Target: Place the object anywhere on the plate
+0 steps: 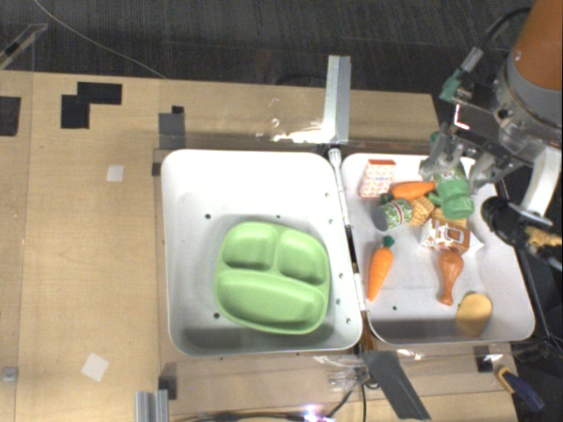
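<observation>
Green plate [271, 278] sat in the left bin [185, 236].
My gripper [459, 167] hovered just above the green toy [456, 199]; grip unclear.

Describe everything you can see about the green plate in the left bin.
The green plate is a pale lime, rounded-rectangle tray that looks like smooth moulded plastic. It has three shallow compartments: two smaller ones side by side along its far side and one long one along its near side, parted by raised ridges. It lies flat and right side up on the floor of the left bin, slightly turned, toward the near right part. Nothing rests on it, and it appears to touch only the bin floor.
</observation>
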You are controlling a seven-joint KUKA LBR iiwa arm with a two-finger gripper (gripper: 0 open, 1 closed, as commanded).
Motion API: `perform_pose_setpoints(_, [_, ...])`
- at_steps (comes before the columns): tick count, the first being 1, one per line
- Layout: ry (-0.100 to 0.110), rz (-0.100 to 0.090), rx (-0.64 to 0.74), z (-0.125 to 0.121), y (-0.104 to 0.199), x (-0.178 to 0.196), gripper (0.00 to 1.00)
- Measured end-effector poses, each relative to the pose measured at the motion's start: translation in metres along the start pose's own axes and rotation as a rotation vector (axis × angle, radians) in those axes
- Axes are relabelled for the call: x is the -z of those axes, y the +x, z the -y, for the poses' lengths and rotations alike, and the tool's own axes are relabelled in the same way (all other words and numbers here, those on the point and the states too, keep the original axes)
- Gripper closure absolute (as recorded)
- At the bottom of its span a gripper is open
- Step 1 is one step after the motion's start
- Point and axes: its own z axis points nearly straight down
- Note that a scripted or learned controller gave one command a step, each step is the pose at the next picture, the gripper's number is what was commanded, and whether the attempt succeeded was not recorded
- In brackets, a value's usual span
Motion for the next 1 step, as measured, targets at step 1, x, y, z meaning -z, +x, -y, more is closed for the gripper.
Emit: perform_pose_setpoints(1, [0.001,0.004,0.132,-0.0473,-0.1214,-0.0209,1.00])
